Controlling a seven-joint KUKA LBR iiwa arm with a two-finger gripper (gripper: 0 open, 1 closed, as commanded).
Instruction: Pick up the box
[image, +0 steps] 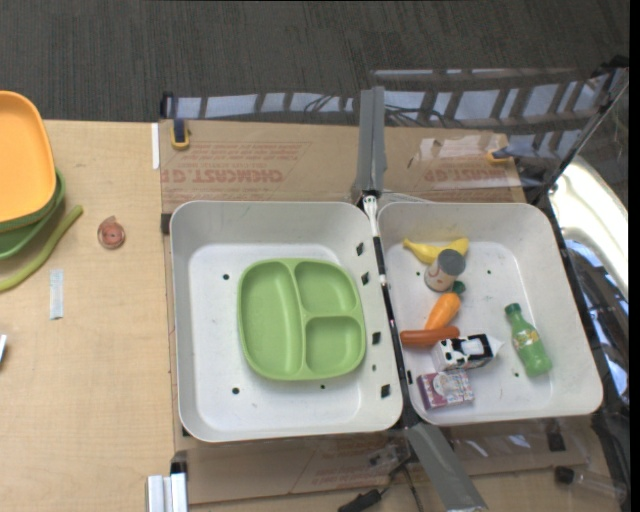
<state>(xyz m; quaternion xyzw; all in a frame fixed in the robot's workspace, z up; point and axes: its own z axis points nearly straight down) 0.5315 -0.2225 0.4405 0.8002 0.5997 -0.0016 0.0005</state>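
Note:
The box is small, pink and white, and lies flat near the front left corner of the right bin. Just behind it a black-and-white cow toy nearly touches its far edge. Nothing covers the box from above.
The right bin also holds a banana, a grey-topped round piece, a carrot, a red sausage and a green bottle. A green divided plate lies in the left bin. Stacked orange and green plates sit at far left.

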